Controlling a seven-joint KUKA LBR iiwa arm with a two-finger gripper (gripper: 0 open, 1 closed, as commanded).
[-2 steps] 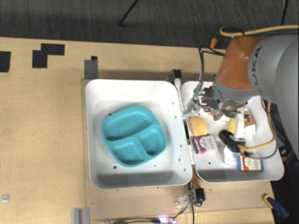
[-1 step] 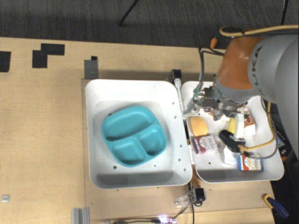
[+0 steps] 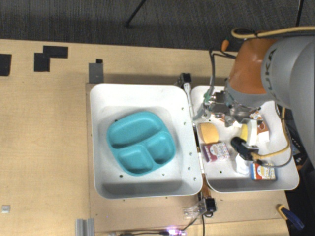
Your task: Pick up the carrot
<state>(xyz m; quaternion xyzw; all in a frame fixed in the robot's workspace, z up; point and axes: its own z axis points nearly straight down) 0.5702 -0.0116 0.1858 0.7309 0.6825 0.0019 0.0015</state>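
Bench: a pale wooden bench (image 3: pixel 49 132) stands against dark carpet, bearing two shallow white bins side by side.
Carrot: it cannot be picked out with certainty; by judgement it lies in the right bin (image 3: pixel 290 181), hidden in the clutter or beneath the robot's wrist.
Gripper: the gripper (image 3: pixel 220 109) hangs low over the upper left part of the right bin, close to the wall shared with the other bin; whether it is open or closed cannot be told, and nothing is seen held in it.
Arm: the grey arm (image 3: pixel 275 68), with its orange band, reaches in from the right and covers much of the bin's far half.
Nearest neighbours: a yellow block (image 3: pixel 209 132) sits just below the gripper, with a purple packet (image 3: pixel 216 152) just beyond it and a small carton (image 3: pixel 262 171) near the bin's lower right corner.
Further out: the left bin (image 3: pixel 103 181) holds a teal divided plate (image 3: pixel 140 142), well apart from the work.
Step in hand: likely the search and approach, with the pick not yet made.
Doing it well: find the carrot clear of the block and packet, line the grip across its narrow width, come straight down and close only on the carrot.
Risk: the crowded bin and nearby wall invite a grab on the wrong thing.
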